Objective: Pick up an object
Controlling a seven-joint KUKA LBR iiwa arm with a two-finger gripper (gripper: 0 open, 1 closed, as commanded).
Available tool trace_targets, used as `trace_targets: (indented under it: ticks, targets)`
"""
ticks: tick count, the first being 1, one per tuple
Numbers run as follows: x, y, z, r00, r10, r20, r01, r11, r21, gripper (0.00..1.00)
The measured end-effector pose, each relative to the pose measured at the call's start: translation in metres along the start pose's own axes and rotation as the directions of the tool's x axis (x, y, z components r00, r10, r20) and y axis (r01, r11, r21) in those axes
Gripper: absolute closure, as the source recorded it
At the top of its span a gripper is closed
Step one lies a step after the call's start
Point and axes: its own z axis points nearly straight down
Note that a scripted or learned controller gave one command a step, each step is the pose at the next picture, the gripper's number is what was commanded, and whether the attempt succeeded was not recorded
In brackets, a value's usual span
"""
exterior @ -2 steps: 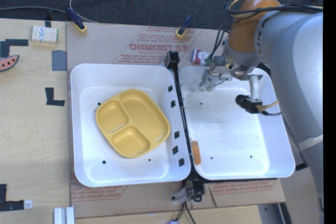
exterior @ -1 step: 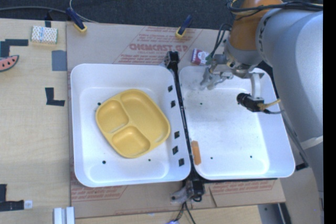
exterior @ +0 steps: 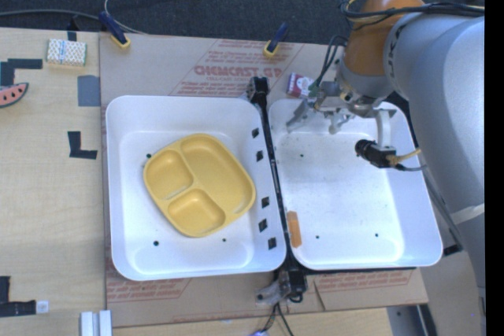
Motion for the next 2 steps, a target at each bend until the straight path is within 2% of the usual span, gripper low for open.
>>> trace_targets:
  ticks: [1, 2]
  targets:
    - [0.0026, -0.0096, 0.0368, 1.0, 0.002, 0.003, -0.002, 1.0, -0.004, 0.0]
    - [0.0028, -0.0094, 0.027, 1.0, 0.002, 0.003, -0.002, 1.0, -0.004, 1.0]
